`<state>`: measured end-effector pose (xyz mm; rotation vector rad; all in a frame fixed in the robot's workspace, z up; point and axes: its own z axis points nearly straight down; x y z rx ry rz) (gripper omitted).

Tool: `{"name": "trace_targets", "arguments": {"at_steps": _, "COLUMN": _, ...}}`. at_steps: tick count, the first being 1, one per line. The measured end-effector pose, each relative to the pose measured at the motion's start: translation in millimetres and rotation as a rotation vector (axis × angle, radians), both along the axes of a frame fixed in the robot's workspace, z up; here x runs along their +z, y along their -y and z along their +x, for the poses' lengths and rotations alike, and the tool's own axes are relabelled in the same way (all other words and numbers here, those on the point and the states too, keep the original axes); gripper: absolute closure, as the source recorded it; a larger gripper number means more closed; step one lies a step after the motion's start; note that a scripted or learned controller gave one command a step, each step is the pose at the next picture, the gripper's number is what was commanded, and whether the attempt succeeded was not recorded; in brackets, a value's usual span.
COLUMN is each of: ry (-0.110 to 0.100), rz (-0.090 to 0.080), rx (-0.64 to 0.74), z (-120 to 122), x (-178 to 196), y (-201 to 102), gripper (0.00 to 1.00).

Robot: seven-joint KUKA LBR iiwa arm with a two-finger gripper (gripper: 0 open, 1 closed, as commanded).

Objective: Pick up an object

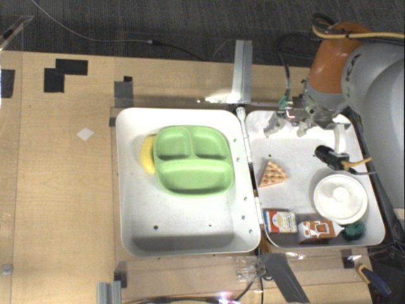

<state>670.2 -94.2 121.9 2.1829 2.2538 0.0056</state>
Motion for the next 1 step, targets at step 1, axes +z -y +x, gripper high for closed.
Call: {"name": "trace_targets", "arguments": {"at_steps": 1, "ry": 0.000, "rz": 0.001, "rx": -0.204, "z": 0.0, "x": -9.4, "y": -9.5, "gripper": 0.00}}
